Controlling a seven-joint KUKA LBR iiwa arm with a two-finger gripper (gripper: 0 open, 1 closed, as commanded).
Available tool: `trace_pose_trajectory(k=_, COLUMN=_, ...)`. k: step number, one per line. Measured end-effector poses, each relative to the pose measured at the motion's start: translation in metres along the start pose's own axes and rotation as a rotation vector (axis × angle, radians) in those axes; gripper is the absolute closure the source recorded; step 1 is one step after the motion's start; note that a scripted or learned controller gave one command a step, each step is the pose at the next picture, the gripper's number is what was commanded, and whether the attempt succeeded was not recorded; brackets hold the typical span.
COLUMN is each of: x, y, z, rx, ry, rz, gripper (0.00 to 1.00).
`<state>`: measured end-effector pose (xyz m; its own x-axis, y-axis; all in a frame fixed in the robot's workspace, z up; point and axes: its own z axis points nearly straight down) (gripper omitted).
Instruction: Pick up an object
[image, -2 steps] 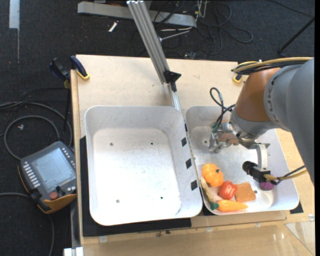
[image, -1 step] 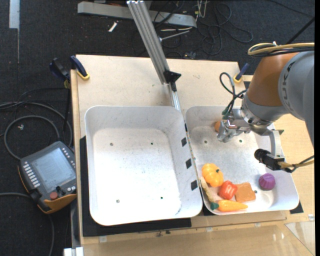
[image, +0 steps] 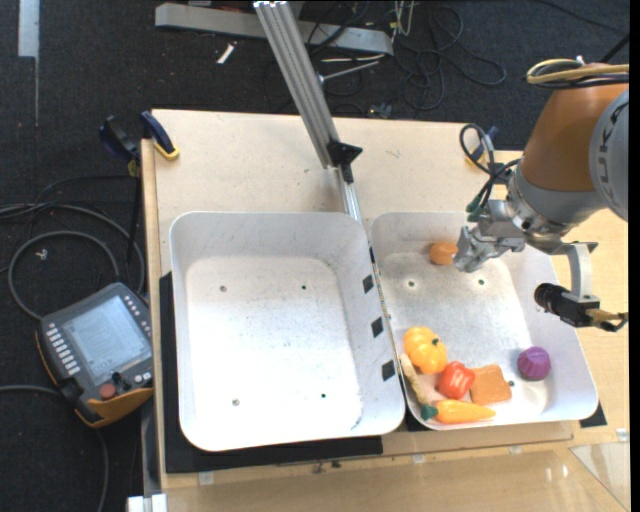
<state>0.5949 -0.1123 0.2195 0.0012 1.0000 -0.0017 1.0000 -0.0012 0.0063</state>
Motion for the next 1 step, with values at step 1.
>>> trace_pose_trajectory(k=1, x=0.0004, y=0.0006, z=-0.0007, rx=0.005, ry=0.001, rz=-0.003, gripper=1.0)
